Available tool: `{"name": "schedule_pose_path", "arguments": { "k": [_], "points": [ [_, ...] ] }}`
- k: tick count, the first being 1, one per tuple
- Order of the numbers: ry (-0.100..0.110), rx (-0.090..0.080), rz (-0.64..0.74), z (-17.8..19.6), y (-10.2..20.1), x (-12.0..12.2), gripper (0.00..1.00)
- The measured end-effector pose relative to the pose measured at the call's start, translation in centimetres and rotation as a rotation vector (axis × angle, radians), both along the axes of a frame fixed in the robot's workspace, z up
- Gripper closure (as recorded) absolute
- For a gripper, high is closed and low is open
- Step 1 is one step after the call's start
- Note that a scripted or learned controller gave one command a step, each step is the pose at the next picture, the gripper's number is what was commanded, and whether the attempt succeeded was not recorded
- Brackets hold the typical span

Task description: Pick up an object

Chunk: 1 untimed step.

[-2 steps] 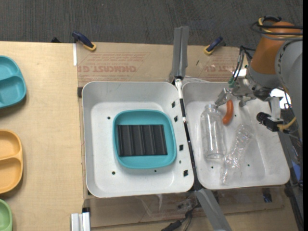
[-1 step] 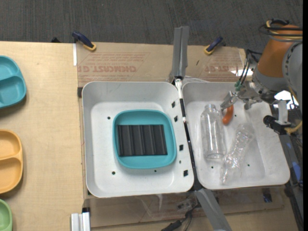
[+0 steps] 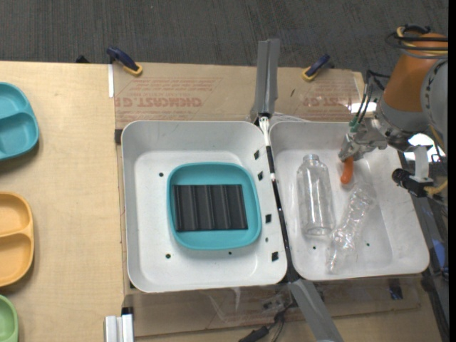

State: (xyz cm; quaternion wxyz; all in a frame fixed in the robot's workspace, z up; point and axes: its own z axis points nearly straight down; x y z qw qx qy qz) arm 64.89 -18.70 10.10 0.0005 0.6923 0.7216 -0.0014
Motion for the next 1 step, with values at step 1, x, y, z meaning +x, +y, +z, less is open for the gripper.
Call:
{"name": "schedule_pose_path", "arguments": {
  "k": [1],
  "points": [
    [-0.002,0.002,0.074,10.24,5.66,1.05,1.00]
  ]
}}
